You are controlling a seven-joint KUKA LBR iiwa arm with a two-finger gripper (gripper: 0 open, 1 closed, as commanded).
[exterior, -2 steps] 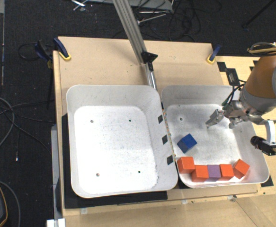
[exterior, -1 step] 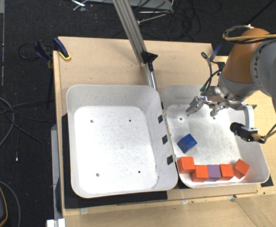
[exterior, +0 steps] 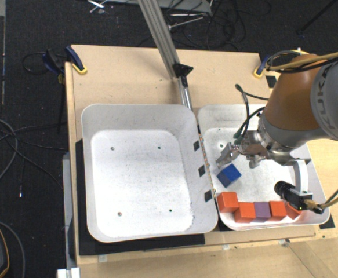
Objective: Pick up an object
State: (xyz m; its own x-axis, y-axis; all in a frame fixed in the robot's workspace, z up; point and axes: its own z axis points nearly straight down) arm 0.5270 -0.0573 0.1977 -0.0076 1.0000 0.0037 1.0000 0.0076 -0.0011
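Blue block (exterior: 229, 175) sits in right bin (exterior: 215, 122), just beside gripper (exterior: 239, 155), apart from orange and purple blocks (exterior: 253, 209) along front wall. Looks light, rigid, maybe slick; grab opposite flat faces. Jaws: honestly can't tell, nothing visibly held.

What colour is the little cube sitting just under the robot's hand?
Blue. The cube lies in the right bin, seen in the camera view.

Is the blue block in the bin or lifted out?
In. The blue block lies on the right bin's floor, below the gripper.
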